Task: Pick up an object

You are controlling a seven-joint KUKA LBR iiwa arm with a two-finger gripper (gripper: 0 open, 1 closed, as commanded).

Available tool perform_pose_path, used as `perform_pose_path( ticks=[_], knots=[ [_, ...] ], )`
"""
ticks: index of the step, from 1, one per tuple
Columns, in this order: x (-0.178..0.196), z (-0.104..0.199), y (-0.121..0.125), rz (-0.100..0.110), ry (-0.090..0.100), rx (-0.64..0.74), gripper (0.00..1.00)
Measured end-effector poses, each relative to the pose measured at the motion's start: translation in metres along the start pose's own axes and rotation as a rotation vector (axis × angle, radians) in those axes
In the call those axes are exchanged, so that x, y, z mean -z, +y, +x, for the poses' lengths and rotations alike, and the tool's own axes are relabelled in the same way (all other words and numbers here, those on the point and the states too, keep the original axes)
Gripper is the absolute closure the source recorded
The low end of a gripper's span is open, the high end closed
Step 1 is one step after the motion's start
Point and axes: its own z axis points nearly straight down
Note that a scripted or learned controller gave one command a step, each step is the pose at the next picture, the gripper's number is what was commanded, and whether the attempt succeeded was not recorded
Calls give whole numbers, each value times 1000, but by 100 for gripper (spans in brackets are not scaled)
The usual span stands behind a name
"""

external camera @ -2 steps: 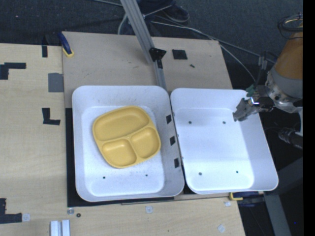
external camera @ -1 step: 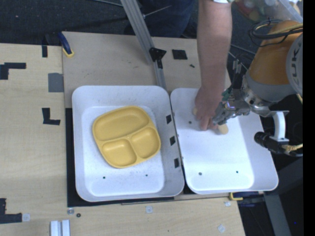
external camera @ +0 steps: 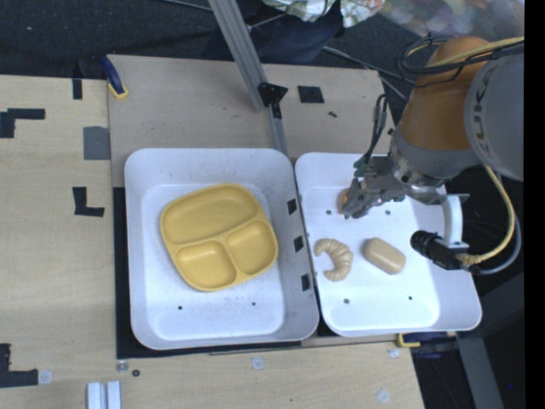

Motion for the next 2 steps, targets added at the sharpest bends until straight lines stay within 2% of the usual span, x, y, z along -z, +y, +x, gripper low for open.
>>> perform_pose_path(
  ticks=[1, 2],
  knots=[
    [-8, 62, 5, 1, 0, 1, 100],
    [-10, 109, -6, 2, -1, 0, 100]
  ],
)
